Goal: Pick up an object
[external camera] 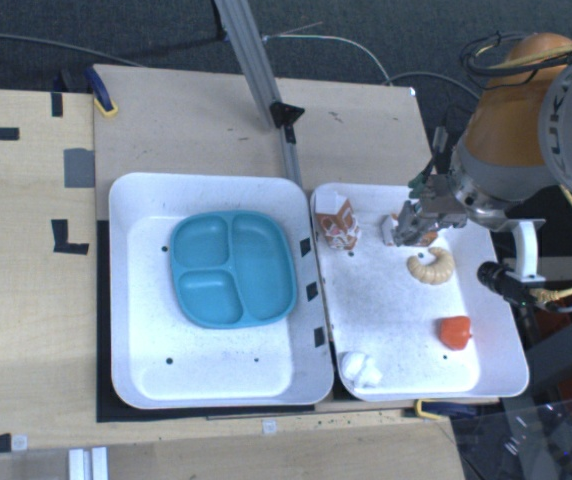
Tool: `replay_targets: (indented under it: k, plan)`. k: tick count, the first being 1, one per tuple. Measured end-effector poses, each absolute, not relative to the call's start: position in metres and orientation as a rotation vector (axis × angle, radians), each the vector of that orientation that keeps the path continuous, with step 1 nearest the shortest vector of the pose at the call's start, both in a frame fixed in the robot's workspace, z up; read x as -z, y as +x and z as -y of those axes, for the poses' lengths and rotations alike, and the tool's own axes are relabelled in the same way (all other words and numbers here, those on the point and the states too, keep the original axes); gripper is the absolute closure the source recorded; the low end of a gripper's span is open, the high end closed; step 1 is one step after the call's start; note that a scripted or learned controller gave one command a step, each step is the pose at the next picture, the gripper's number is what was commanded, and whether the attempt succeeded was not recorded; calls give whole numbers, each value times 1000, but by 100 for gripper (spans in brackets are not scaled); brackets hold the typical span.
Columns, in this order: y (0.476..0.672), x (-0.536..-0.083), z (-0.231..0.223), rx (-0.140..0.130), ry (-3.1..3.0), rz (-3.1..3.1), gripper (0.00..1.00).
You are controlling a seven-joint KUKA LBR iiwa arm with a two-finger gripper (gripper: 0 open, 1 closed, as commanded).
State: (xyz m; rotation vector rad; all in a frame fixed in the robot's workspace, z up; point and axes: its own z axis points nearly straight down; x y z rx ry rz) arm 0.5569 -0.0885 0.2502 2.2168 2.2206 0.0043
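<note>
**Operator:** Where's your target, and what's your gripper doing?

**Me:** My gripper (413, 228) hangs low over the right bin (386, 298); I cannot tell its state from this slant. The croissant (432, 266) lies just at its 5 o'clock. It looks light, soft and crumbly, so I'd pinch across its curved middle, gently.

**Operator:** Count?

**Me:** Four items there: croissant, red piece (455, 332), white lump (362, 370), small carton (338, 224). One blue plate (234, 268) in the left bin (136, 368).
</note>
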Motion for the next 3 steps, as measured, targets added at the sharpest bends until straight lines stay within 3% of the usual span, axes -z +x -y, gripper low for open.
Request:
replay_targets:
  k: [2,3]
  plan:
    - [583,-236,-14,2,2216,-2231,100]
    - [587,-238,-68,0,2215,-2231,100]
